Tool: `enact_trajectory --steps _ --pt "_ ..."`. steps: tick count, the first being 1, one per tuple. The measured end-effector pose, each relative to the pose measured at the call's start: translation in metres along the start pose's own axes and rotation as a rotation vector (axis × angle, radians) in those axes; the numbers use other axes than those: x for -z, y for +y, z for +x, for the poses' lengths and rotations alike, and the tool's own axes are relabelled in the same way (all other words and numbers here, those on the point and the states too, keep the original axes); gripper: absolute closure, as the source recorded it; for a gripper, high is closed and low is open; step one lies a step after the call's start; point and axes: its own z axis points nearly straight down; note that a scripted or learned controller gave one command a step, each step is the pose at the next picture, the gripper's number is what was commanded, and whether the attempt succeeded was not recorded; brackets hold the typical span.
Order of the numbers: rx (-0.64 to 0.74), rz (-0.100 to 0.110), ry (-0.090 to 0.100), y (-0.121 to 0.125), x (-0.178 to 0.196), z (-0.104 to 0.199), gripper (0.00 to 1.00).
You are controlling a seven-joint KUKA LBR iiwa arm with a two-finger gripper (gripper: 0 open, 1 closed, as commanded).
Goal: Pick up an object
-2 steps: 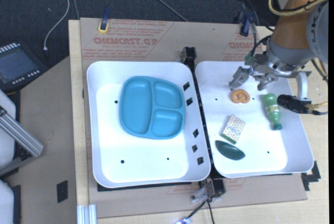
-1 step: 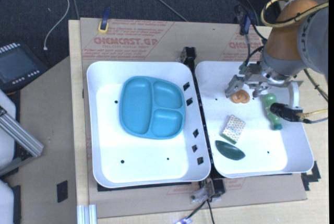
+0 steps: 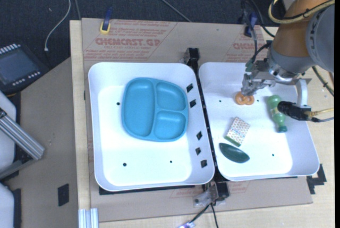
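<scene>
From above, the gripper (image 3: pixel 251 89) hangs low over the right bin (image 3: pixel 305 166), near its far edge, directly above a small orange pretzel-like piece (image 3: pixel 245 99). Whether it has closed on anything I cannot tell. The piece lies just below the tips, roundish, slightly wider across the bin, pointing nowhere in particular.

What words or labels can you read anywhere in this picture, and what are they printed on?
"CHEMCAST GP": red print on the brown board behind the left bin, last letters uncertain.
Smaller red lines under it: too blurred to read.
Red print on the board behind the right bin: too blurred to read.
</scene>
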Motion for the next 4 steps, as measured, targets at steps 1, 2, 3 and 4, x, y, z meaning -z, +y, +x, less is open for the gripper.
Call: enact_trajectory --steps 1,2,3,4 --pt "0.002 -0.005 -0.001 0.001 0.054 0.011 1.00" --pt "0.002 -0.005 -0.001 0.002 0.090 0.011 1.00" --pt "0.006 0.002 0.002 -0.003 0.096 0.068 1.00" --pt "0.006 0.003 0.003 -0.017 0.104 0.116 1.00"
